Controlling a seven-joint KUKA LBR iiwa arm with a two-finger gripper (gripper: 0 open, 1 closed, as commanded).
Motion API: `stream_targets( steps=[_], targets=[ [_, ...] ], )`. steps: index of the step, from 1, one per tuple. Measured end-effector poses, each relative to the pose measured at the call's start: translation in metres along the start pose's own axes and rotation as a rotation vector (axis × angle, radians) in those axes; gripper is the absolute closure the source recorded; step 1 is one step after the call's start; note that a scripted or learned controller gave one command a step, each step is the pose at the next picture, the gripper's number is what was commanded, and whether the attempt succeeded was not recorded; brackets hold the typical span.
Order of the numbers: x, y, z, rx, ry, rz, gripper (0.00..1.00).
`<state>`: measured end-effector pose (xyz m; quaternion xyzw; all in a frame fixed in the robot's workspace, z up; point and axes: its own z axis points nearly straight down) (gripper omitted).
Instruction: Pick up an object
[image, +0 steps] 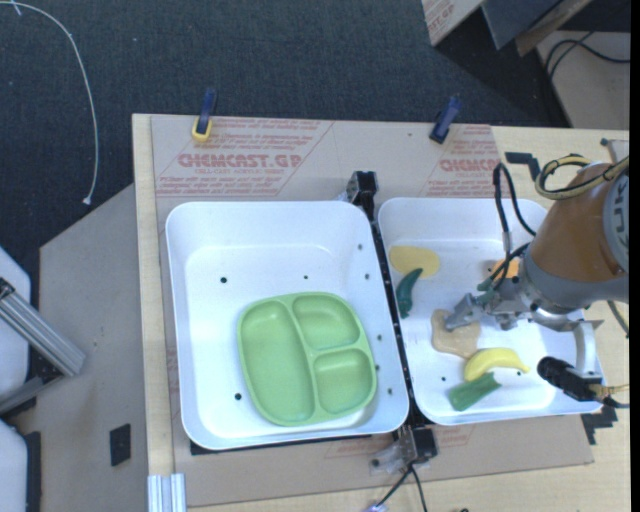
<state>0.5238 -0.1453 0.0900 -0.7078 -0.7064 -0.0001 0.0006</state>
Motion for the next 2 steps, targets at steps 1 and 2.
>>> stream_targets(
  steps=[1,2],
  targets=[
    [0.000,0.002,-0.013,-0.006,-0.002,-0.001,1.00],
    [-0.004,0.003,-0.077,-0.007,-0.003,-0.003,1.00]
  ],
)
